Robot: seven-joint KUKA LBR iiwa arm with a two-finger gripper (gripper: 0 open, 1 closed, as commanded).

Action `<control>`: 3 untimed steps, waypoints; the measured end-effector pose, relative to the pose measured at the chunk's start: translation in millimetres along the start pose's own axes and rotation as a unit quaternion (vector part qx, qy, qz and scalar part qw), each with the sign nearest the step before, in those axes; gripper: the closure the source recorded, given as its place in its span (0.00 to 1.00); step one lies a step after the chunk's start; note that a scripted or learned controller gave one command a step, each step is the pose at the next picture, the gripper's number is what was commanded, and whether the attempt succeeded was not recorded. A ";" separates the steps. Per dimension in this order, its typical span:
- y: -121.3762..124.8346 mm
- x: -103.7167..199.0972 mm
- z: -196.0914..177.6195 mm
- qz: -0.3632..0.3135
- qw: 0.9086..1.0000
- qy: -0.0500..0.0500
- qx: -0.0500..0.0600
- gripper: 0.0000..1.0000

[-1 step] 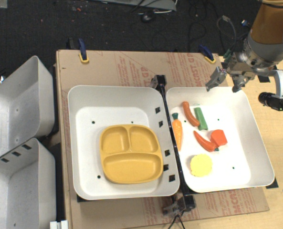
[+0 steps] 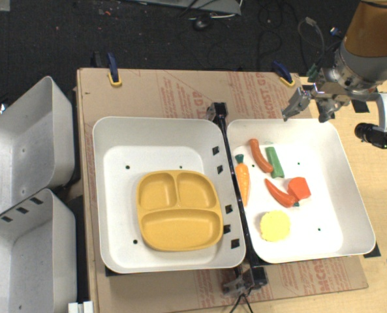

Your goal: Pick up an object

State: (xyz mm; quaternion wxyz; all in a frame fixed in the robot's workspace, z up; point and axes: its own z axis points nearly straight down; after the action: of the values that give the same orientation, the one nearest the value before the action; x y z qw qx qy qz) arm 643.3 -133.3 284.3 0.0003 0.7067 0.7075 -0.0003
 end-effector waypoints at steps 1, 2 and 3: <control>1.6 0.3 43.1 0.001 1.000 0.000 0.002 0.00; -2.8 7.1 104.7 0.000 1.000 0.001 0.003 0.00; 3.7 7.8 150.0 -0.001 1.000 0.000 0.001 0.00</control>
State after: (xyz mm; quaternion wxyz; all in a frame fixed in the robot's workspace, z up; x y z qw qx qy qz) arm 647.0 -125.6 134.3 -0.0008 0.7063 0.7080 -0.0009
